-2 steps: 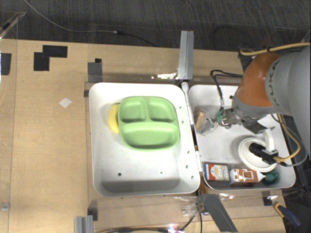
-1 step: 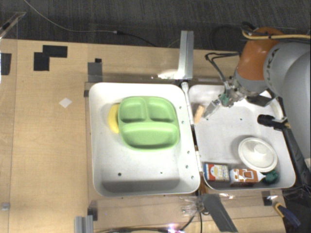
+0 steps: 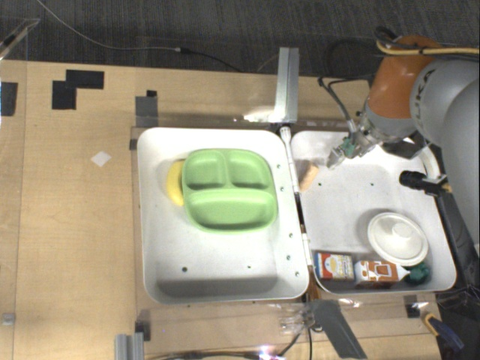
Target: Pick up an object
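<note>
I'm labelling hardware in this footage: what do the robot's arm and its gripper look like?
The arm is bulky and rounded with a pale grey shell, and a broad orange band wraps it above the wrist. A yellowish cable loops over the top of the band, with dark cables beside it. The gripper is small and slim, grey metal with a greenish tint near its tip.

plate: green divided plate [image 3: 228, 188], upside down, left bin
bowl: white bowl [image 3: 397, 237], right bin
carton: carton [image 3: 362, 269] lying flat, right bin's near edge
</note>
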